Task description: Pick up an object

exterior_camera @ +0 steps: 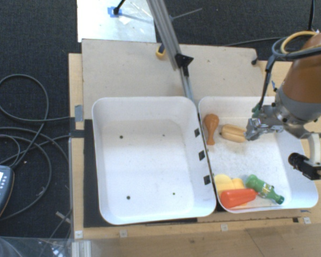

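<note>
Tan bread-roll-like object (232,134), oblong, seemingly touching jaws (252,131), right bin (257,159)

White bins (144,108), tan roll (232,134), brown wooden piece (211,126), red carrot (237,198), green bottle (264,189), yellow item (227,182)

The single camera sits high above the two white bins (150,159), looking down aslant (bench and floor included).

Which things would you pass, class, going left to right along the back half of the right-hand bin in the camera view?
Brown wooden pestle → tan bread roll → gripper, which sits right at the roll's right end.
</note>
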`<state>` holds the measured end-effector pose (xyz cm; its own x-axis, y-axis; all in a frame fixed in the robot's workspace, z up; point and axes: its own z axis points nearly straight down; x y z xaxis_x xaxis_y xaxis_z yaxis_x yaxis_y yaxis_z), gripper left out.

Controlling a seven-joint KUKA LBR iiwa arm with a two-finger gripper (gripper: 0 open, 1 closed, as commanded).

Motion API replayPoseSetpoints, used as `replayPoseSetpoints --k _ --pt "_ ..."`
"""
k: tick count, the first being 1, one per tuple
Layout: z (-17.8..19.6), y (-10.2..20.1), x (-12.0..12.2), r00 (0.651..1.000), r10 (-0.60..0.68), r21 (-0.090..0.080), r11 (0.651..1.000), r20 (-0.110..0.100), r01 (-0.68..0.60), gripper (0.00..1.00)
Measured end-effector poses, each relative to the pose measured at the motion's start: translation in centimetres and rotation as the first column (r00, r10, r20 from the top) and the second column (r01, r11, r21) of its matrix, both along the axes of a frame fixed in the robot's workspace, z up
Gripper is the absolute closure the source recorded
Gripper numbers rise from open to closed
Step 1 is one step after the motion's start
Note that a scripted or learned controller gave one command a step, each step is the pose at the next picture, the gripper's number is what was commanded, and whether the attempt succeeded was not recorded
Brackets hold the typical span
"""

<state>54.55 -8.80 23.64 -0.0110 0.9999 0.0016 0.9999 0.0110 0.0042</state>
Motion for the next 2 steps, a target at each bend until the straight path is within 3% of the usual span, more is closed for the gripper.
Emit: replayPoseSetpoints --k 2 --pt "-1.3 10.9 2.0 1.000 0.000 0.001 1.000 -0.004 0.000 1.00"
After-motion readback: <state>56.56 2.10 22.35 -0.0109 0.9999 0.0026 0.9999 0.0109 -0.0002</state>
